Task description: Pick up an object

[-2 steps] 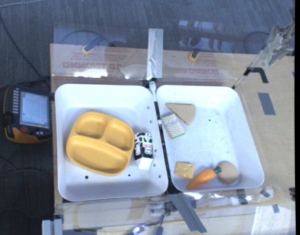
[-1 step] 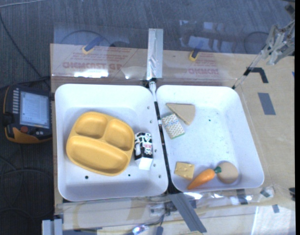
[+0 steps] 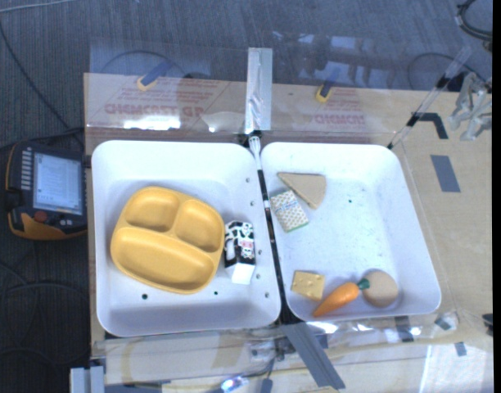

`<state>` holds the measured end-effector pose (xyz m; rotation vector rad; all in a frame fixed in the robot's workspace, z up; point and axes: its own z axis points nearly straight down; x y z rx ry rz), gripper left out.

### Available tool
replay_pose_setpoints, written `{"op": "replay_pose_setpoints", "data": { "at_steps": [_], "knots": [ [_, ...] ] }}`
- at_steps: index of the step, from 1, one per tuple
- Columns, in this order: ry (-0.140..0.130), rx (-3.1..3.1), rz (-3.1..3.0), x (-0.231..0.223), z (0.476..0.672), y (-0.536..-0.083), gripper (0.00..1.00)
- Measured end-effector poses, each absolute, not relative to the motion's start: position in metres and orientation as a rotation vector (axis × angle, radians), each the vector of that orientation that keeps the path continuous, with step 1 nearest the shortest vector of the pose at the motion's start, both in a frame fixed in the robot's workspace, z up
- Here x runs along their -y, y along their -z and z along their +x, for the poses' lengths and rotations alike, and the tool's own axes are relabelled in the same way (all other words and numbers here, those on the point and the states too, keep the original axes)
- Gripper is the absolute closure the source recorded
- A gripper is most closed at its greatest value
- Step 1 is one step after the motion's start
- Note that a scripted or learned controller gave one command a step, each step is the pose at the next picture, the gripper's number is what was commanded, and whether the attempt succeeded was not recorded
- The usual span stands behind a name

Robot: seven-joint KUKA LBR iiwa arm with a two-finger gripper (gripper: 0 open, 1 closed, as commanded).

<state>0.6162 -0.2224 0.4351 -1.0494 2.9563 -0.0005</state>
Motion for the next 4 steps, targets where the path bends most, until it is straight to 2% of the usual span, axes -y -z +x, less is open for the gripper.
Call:
{"op": "replay_pose_setpoints", "data": {
  "at_steps": [1,2,3,4],
  "knots": [
    [-0.001,-2.949,-1.048,0.220,0.618,-0.446,1.00],
    [0.000,-2.631,-1.703,0.216,0.670,-0.435,1.00],
    [-0.002,-2.260,-2.174,0.184,0.669,-0.434,1.00],
    [0.000,-1.947,-2.458,0.222,0.670,-0.434,1.00]
  ]
}}
